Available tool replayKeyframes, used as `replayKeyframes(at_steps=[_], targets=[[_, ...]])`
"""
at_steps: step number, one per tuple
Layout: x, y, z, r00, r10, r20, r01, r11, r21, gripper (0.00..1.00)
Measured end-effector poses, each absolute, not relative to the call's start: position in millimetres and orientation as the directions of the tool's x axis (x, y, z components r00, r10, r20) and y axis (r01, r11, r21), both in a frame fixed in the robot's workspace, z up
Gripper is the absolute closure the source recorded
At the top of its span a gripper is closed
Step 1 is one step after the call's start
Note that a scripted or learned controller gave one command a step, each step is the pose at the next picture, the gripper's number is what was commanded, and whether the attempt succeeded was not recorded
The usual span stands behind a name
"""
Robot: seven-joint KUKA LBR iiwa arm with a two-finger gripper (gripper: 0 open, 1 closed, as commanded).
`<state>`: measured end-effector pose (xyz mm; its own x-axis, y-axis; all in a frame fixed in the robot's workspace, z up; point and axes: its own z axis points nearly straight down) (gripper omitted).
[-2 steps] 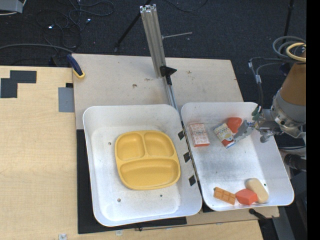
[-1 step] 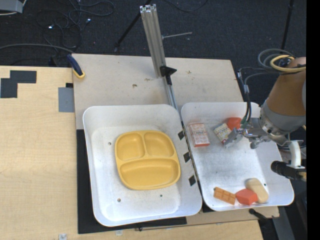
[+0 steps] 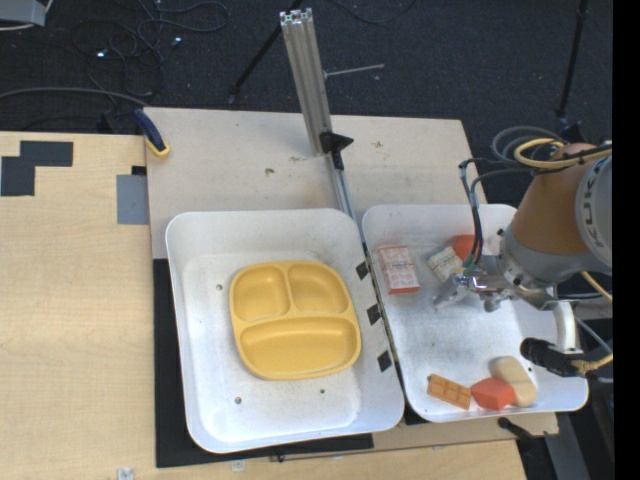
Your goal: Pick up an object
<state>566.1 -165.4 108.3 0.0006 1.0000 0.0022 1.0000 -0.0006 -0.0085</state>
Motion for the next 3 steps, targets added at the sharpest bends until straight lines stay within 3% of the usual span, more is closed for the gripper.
replayKeyframes(at_steps=[1,2,3], targets=[[566.7,-167.1,122.0,0.004,1.000,0.001,1.000,-0.004,-0.005,1.00],[567.7,-169.1,185.6,0.000,1.000,-0.001,1.000,0.000,0.003,1.00],[568.0,-170.0,203.8,0.000,1.000,0.000,1.000,0.000,0.000,1.00]])
